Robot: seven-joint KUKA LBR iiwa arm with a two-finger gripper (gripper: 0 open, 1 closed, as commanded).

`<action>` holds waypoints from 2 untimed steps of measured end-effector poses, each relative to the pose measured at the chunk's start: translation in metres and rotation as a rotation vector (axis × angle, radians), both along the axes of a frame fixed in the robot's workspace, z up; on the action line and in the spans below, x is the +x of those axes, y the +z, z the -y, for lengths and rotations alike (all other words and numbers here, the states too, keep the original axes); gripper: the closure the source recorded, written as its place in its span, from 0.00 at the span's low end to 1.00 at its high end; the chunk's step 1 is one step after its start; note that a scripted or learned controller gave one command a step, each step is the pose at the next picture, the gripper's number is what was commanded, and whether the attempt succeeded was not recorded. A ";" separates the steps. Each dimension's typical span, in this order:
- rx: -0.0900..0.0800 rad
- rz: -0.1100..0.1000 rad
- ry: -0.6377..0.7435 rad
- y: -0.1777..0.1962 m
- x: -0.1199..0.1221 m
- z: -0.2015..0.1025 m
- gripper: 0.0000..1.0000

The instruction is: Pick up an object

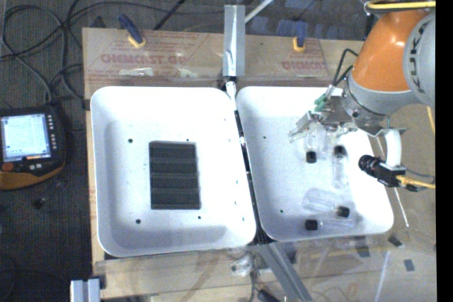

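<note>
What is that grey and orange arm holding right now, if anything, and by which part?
It cannot be told. The two-finger gripper hangs over the right white bin among clear plastic tubes with black caps, but no tube visibly sits between its fingers.

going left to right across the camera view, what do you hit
Teach pendant → left bin → black ridged block → right bin → clear vials with black caps → arm
</note>
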State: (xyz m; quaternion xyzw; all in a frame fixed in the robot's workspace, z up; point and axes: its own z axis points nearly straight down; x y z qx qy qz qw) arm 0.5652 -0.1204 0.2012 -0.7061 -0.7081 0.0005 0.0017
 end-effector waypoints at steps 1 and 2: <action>0.000 -0.001 0.075 -0.094 0.003 0.061 0.00; -0.003 0.015 0.112 -0.112 0.062 0.088 0.00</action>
